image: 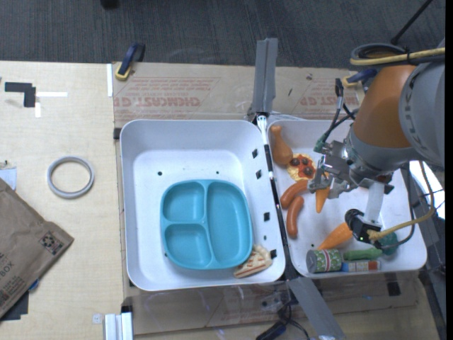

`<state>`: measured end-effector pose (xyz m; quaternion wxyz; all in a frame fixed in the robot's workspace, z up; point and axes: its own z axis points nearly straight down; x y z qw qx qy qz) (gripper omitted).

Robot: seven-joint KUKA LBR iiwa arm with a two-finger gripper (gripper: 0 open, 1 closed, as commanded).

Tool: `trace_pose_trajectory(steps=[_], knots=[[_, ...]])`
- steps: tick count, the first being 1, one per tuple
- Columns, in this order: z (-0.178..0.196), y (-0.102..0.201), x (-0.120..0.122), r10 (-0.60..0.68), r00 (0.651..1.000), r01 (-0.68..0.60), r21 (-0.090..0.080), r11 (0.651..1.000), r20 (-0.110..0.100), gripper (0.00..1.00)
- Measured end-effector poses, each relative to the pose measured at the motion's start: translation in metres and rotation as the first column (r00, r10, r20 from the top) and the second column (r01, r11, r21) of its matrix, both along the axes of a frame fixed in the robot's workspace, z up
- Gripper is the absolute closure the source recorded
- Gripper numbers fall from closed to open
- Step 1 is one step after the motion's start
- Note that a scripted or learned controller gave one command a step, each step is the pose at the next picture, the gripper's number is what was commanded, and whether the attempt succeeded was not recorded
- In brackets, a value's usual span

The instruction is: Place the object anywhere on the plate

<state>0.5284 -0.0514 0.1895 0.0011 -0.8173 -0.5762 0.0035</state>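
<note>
Sandwich wedge sits at the teal divided plastic plate's five o'clock; gripper pinches a small orange carrot: lift straight, then carry toward nine o'clock.

A single fixed camera looks down from above at a slant, far enough back to take in both shallow white plastic bins side by side on the pale wooden desk. Dark carpeted floor runs along the top edge, beyond the desk's far side. The grey arm with an orange band enters from the right, standing nearer the lens than the bins.
</note>
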Motion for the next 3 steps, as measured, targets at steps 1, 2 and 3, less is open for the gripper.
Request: trace_pose_trajectory(steps=[1, 2, 3], knots=[[0.000, 0.074, -0.020, -0.130, 0.991, 0.130, 0.000, 0.991, 0.001, 1.00], [0.046, 0.141, -0.045, -0.110, 0.994, 0.110, -0.001, 0.994, 0.003, 1.00], [0.046, 0.141, -0.045, -0.110, 0.994, 0.110, -0.001, 0.994, 0.003, 0.00]])
